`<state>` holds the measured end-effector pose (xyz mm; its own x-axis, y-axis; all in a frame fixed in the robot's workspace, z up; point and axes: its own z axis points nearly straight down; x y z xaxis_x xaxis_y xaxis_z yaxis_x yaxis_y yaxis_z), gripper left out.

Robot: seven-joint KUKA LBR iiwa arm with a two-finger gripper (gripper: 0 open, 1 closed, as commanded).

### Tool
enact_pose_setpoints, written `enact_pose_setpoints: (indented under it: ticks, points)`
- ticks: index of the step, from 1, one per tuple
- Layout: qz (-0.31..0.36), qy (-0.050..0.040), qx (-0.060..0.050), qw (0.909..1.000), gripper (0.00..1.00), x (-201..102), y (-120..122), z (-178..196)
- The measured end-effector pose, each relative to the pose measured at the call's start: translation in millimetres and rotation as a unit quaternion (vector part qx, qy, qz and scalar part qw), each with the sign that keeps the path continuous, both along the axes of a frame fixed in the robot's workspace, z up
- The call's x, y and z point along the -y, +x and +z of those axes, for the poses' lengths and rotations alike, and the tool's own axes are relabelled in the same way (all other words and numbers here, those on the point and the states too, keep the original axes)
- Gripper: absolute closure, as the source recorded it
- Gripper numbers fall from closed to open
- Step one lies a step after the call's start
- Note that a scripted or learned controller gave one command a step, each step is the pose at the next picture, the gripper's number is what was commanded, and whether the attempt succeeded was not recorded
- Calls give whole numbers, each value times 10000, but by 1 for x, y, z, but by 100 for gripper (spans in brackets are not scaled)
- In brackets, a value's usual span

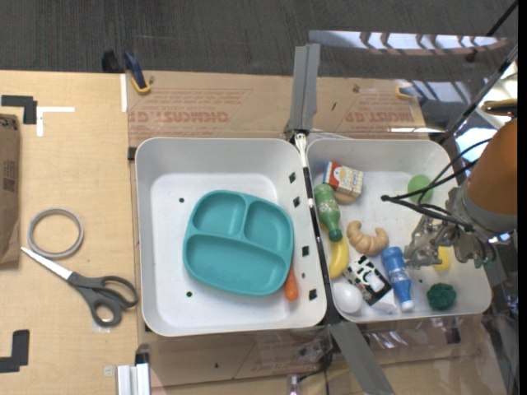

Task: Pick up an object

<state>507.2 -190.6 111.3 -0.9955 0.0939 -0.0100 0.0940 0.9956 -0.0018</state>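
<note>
Blue bottle [397,276] lies in right bin [375,148] near front wall, long axis near-to-far, cap end toward front. Gripper [426,249] just beside it, to its right, above bin floor; finger state: can't tell. Croissant [367,237] just beyond.

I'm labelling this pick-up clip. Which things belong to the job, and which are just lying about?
Job: gripper, blue bottle, croissant, banana, green bottle, green ball, right bin.

Lying about: scissors, tape roll, teal tray.
</note>
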Motion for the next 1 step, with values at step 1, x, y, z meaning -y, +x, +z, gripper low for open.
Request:
enact_pose_setpoints:
  ticks: [1]
  points:
    - [0, 1, -1, 10000, 0, 0, 0, 0]
